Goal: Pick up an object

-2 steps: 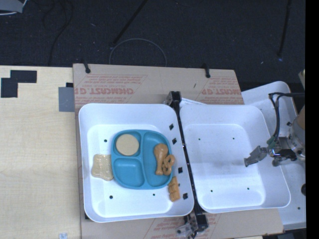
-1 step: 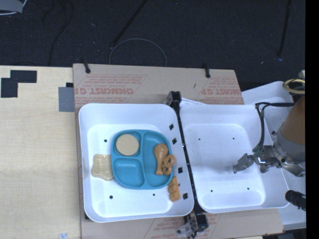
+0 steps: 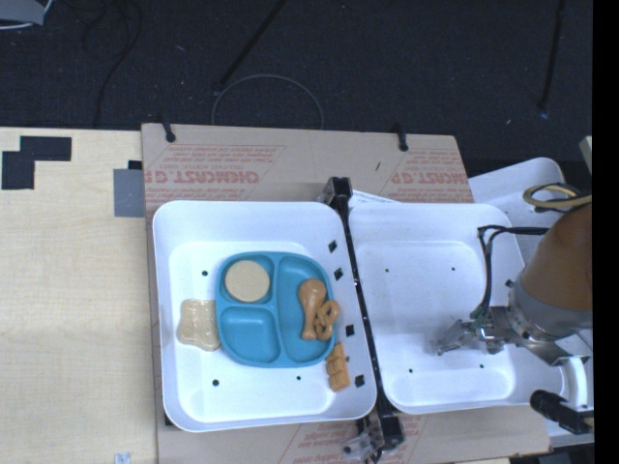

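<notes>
- At the near edge of the left bin [image 3: 184,222], a small orange-brown piece [image 3: 337,367] lies on the white floor just off the near right corner of the blue tray [image 3: 253,341].
- In the right bin [image 3: 426,230], the hand [image 3: 453,338] sits low over the white floor near the near right side, its metal fingers pointing left; whether they are spread or pressed together cannot be told, and nothing shows between them.
- Behind the hand, the grey arm [image 3: 556,298] enters from the right, with an orange band above the wrist.
- The blue tray, divided into compartments, lies in the middle of the left bin.
- A pale tan piece [image 3: 198,324] rests on the bin floor, touching the tray's left edge.
- A brown, knobbly piece [image 3: 317,309] lies in the tray's right compartment.
- A round tan disc [image 3: 247,280] fills the tray's far left compartment.
- Beyond both bins, a cardboard sheet [image 3: 290,167] with red printing lies flat on the bench [image 3: 68,288].
</notes>
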You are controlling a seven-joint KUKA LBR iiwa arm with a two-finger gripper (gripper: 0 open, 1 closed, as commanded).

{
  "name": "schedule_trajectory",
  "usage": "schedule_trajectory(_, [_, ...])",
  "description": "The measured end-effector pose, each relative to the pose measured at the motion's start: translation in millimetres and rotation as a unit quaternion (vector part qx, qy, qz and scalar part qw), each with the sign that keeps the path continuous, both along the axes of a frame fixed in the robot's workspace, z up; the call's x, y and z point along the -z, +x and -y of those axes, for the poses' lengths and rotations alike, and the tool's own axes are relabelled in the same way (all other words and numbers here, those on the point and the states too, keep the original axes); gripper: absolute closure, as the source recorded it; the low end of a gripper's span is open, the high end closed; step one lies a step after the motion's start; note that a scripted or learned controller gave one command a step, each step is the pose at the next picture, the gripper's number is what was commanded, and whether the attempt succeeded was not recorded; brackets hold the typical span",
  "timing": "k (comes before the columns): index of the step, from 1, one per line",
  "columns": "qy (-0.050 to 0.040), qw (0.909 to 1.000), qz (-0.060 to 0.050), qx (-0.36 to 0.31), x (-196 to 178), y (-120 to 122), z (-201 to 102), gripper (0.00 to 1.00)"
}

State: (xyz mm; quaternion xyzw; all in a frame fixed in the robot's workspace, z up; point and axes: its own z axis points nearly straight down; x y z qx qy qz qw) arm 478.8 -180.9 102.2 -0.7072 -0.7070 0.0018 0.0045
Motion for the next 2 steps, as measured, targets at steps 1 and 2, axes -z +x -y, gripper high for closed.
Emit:
schedule_trajectory(1, [-0.0012,1.0000,0.003,0.000,14.8,0.1,-0.8,0.00])
schedule_trajectory(2, [-0.0011,1.0000,0.004,0.003,3.2,0.9,0.3,1.00])
